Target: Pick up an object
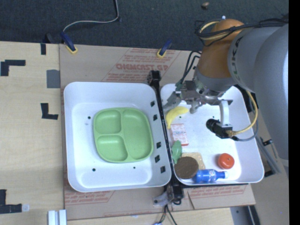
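Your gripper (pixel 183 102) hangs over the banana (pixel 174 114) in the right bin (pixel 251 165), its grip impossible to tell.

Glossy white plastic bins (pixel 75 125) sit on matt brown cardboard (pixel 131 67); the green plate (pixel 123 135) looks smooth.

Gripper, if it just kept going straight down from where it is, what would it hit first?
Probably the banana: the gripper hangs just above it in the right bin, though depth is unclear.
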### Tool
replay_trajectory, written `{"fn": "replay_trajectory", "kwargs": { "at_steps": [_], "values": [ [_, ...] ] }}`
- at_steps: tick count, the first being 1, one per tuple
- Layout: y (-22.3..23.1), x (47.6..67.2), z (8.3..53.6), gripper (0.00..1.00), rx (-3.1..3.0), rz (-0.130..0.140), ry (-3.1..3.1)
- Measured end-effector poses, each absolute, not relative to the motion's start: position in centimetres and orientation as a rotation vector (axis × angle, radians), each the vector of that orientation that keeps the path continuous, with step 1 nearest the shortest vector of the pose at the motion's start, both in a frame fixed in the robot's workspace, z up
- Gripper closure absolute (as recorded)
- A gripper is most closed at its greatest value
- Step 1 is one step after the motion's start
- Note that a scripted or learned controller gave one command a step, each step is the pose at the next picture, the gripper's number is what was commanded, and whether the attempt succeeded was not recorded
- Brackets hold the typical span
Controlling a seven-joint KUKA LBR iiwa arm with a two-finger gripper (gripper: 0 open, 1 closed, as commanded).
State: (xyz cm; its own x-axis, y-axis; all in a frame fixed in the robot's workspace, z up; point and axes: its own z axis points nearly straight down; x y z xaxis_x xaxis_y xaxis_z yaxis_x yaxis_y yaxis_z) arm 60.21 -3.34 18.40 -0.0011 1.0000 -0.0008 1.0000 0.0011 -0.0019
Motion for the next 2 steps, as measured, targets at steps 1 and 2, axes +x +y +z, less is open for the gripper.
{"fn": "replay_trajectory", "kwargs": {
  "at_steps": [1,2],
  "values": [
    [-4.2,64.2,18.4,0.00,-2.219,0.001,-2.223],
    [-2.4,60.7,18.4,0.00,-2.219,0.003,-2.222]
  ]
}}
